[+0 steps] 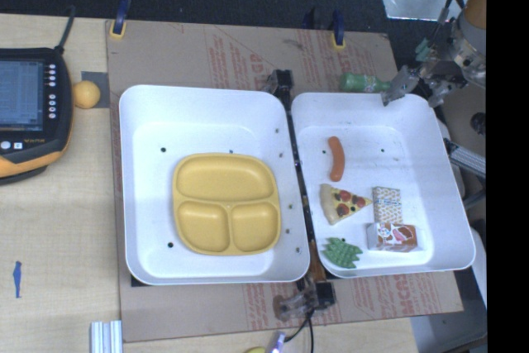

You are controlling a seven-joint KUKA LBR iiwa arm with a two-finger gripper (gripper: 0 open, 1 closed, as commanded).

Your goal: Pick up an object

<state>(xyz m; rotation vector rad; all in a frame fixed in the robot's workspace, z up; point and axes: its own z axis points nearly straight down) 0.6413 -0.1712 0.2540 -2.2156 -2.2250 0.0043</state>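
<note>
Gripper: grey two-finger gripper [407,85] above right bin's far right corner, grip state unclear.
Sausage: small red toy sausage [335,158] well apart, mid-bin.
Right bin: shallow white bin [430,128] with sausage, pizza slice [342,202].
Left bin: white bin [149,128] with yellow divided tray [225,202].

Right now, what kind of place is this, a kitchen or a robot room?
Probably a robot lab bench, not a kitchen: toy food like the pizza slice sits in a white bin, and a control pendant lies nearby.

The bench [50,260] is pale wood, with a brown cardboard sheet [248,54] laid flat across it. On that sheet sit two white bins: the left bin [140,178] and the right bin [413,116], side by side. Left of the sheet rests a control tablet [29,116], and an orange ball [86,93] between them.
</note>
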